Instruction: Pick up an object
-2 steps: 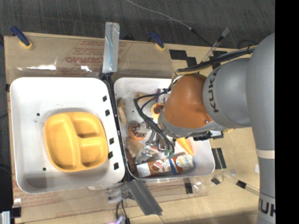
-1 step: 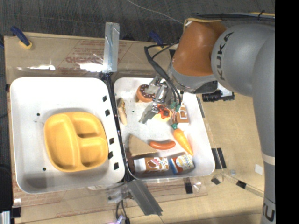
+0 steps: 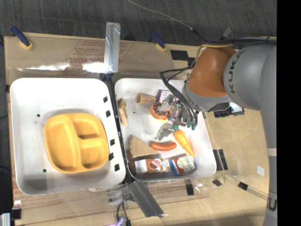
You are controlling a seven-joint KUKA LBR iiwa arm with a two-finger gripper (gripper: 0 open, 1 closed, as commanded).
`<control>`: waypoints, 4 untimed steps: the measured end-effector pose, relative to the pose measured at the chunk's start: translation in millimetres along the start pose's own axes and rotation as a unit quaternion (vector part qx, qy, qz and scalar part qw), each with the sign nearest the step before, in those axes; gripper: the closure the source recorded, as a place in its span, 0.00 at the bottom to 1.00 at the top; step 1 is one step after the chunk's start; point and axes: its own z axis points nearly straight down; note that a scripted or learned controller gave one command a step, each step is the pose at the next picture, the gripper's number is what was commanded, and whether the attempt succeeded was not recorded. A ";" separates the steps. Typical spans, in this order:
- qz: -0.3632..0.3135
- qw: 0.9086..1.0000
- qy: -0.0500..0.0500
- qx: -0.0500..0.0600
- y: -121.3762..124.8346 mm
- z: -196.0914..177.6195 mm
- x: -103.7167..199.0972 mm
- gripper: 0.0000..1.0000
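I see the two-finger gripper (image 3: 165, 132) low in the right white bin (image 3: 205, 140), fingers spread and holding nothing, its tips just above the red plastic sausage (image 3: 163, 146) and beside the orange plastic carrot (image 3: 184, 142)

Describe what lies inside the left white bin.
The left bin holds one yellow divided tray, its compartments bare. Whatever lies under the tray is covered.
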 end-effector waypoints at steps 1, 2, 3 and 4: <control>0.046 0.999 -0.005 -0.002 -63.7 29.9 64.6 0.00; 0.017 1.000 -0.002 -0.001 -27.2 31.1 67.4 0.00; 0.068 0.998 -0.004 0.000 31.8 29.3 76.6 0.00; 0.251 0.968 -0.003 -0.002 48.0 3.2 -42.8 0.00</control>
